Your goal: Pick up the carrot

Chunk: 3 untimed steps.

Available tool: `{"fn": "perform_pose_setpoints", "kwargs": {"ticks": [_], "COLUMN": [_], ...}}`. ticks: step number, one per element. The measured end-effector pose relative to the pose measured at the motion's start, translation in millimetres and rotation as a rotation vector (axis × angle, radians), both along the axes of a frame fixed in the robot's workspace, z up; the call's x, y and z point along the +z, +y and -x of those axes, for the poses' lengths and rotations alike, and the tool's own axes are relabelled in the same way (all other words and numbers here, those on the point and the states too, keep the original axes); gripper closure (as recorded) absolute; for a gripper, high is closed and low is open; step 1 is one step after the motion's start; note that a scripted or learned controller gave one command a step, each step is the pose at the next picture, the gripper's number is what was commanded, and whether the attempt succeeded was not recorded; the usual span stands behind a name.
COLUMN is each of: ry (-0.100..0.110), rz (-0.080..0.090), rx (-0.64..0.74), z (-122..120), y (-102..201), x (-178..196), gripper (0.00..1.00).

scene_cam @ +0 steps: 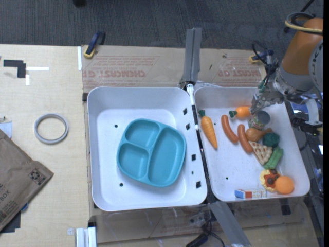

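Observation:
The carrot [208, 131], orange with a green top, lies along the left wall of the right bin [226, 187], its tip pointing toward the front. My gripper [256, 106] hangs over the far right part of that bin, well to the right of the carrot and apart from it. It is just beside a small orange toy with a green end [240, 112] and above a grey can-like object [260, 120]. Nothing can be seen held in it.
Two red sausages [230, 128] lie right of the carrot. Farther right are a waffle piece [260, 152], green vegetables [274, 156], an orange fruit [284, 184] and a small box [248, 193]. The left bin [103, 138] holds a blue divided plate [151, 152]. A tape ring [51, 128] lies on the bench at left.

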<state>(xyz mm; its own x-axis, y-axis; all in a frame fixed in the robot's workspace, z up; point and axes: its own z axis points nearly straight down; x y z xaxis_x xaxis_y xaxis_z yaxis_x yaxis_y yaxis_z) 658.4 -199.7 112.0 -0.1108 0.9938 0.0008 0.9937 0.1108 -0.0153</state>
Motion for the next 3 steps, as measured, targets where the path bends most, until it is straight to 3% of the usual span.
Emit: {"fn": "perform_pose_setpoints", "kwargs": {"ticks": [1,2,3], "ry": [0.000,0.001,0.027], "rz": [0.000,-0.002,0.017], "rx": [0.000,-0.081,-0.624], "z": [0,3,10], "y": [0,-4,39], "x": [0,-25,-27], "gripper": [0.00,0.00,0.00]}}
